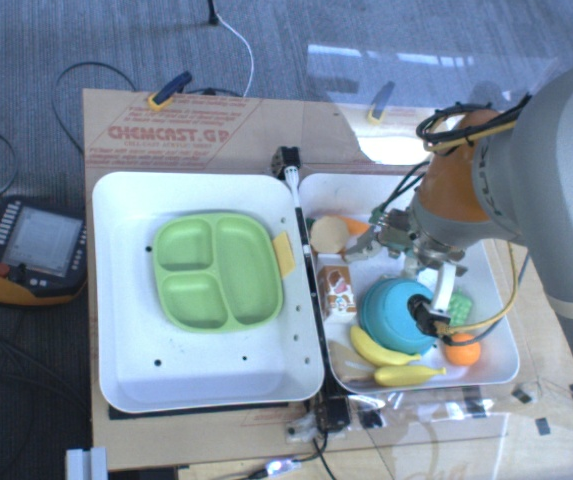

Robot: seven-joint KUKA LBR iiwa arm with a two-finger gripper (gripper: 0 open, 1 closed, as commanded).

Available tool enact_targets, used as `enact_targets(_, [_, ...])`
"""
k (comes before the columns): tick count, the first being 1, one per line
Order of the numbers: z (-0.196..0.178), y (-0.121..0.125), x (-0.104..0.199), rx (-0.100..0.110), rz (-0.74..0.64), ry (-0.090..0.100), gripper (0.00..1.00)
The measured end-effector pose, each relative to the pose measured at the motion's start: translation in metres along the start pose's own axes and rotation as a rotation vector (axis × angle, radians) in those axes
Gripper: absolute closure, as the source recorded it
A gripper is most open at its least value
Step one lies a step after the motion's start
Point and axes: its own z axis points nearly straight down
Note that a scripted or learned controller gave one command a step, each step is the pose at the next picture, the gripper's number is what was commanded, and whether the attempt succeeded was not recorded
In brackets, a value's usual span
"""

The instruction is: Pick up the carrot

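The carrot (357,228) shows as a small orange piece in the right bin (501,363), near its far left, beside a tan round item (328,234). The arm's wrist with its orange band (456,183) hangs over the bin's far half. My gripper (398,236) reaches down just right of the carrot and covers part of it. I cannot see whether anything is held.
The right bin also holds a blue bowl (396,313), two bananas (366,346), an orange (461,352), a green item (460,308) and a small snack box (338,290). A green divided plate (214,271) lies in the left bin (126,368).
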Motion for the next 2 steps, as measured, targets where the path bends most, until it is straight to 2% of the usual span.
enact_targets(1, [0.012, 0.056, 0.001, 0.033, 0.312, -0.011, 0.00])
enact_targets(2, [0.009, 0.070, 0.020, 0.074, 0.409, -0.057, 0.00])
